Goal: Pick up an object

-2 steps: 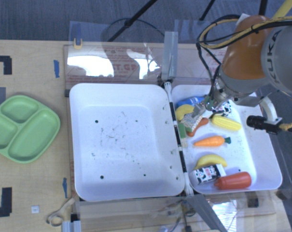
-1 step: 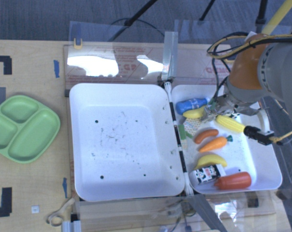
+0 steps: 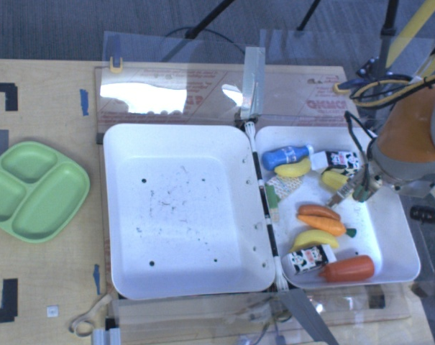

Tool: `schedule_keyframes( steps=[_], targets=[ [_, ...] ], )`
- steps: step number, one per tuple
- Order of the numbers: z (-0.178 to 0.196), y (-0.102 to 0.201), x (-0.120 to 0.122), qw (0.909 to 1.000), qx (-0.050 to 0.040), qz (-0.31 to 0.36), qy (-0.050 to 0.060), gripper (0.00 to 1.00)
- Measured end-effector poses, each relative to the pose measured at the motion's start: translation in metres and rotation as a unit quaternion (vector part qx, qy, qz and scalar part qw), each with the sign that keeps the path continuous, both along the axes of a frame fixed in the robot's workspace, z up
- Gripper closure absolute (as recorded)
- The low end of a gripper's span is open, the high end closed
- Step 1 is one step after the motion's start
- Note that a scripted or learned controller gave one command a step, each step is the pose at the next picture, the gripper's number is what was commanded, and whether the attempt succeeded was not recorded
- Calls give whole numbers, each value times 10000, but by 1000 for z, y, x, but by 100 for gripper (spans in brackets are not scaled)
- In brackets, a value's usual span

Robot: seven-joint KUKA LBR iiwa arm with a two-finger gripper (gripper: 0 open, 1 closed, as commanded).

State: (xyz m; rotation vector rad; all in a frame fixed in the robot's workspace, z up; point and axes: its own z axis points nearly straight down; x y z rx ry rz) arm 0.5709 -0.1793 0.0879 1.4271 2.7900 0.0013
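The gripper (image 3: 359,191) hangs low over the right bin (image 3: 397,214), up toward its far right part, with the grey arm (image 3: 408,139) and its orange band coming in from three o'clock. I cannot tell from here whether it is released or clenched; the tip is a small dark blur and nothing shows caught in it.

The nearest thing to it is a small yellow piece (image 3: 334,180) lying just beside the tip at about ten o'clock, close enough that they may touch, though I cannot say for sure. Its long axis runs roughly from ten to four o'clock, so it points more or less at the tip.

Other candidates lie further off. The carrot (image 3: 320,218) sits at about seven o'clock from the tip, its length running ten to four. A banana (image 3: 292,169) and a blue bottle (image 3: 285,155) lie well off at nine to ten o'clock, side by side. A milk carton (image 3: 343,161) rests near, at eleven o'clock.

My guess is the yellow piece is the target, being closest. The left bin (image 3: 131,164) holds nothing to reach for.
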Motion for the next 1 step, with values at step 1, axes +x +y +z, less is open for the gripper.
schedule_keyframes(
  steps=[1],
  targets=[
    [-1, 1, 0, 10000, 8, 4, 7, 0]
  ],
)
